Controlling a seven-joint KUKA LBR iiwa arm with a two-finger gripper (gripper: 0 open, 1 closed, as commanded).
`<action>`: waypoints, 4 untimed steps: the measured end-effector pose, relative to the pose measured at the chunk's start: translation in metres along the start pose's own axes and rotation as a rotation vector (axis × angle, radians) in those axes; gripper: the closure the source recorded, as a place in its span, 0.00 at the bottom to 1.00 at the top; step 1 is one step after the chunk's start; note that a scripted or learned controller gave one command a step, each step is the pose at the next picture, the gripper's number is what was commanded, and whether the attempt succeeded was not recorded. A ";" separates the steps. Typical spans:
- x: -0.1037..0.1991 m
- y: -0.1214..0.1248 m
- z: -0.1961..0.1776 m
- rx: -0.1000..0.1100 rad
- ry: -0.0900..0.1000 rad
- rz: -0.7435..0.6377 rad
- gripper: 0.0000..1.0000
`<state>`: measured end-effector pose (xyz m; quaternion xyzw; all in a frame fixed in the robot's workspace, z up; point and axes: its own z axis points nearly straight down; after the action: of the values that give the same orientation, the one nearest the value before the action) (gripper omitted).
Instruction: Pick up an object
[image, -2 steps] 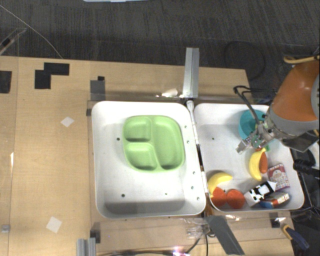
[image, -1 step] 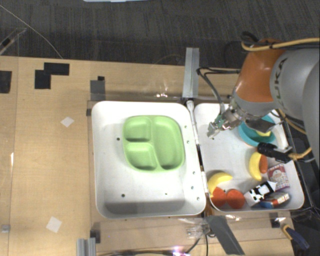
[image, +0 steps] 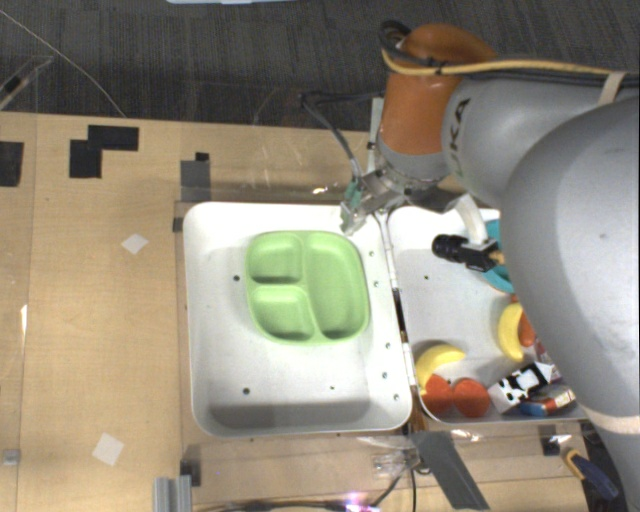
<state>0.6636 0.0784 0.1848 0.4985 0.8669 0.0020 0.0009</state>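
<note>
Gripper (image: 355, 208): whether it is spread or pressed together cannot be told from this view, and nothing is seen held in it.

Layout, nearest first, placed from the green tray (image: 305, 285):
- **Near and right of the tray:** a red piece (image: 462, 397) lies in the near end of the right bin (image: 440, 300). A yellow piece (image: 437, 358) touches it on the tray's side. A black-and-white toy (image: 522, 385) lies further right, close to the arm.
- **Right of the tray, level with its near edge:** a second yellow lump (image: 511, 330), partly hidden by the arm.
- **The tray itself:** it has three compartments, lies flat and alone in the left bin (image: 215, 340), and is turned slightly askew.
- **Beyond the tray's far right corner:** the gripper, just beside that corner and about over the wall between the two bins.

Step in hand, as a judgement: approach. No object is yet taken, and the task's thing may be any of those listed, so all candidates lie nearer than the gripper.

The next move calls for choosing a target. The tray is closest, but it is broad and shallow, so only its rim offers a hold. The small pieces right of the tray look easier to close on. Reaching them needs travel toward the near end of that bin and a descent clear of the wall.
</note>
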 end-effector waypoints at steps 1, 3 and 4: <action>-0.004 0.000 -0.012 -0.004 -0.007 -0.004 1.00; -0.002 0.004 -0.036 -0.014 -0.014 -0.025 1.00; -0.001 0.006 -0.048 -0.019 -0.017 -0.035 1.00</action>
<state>0.6693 0.0802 0.2330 0.4833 0.8754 0.0058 0.0130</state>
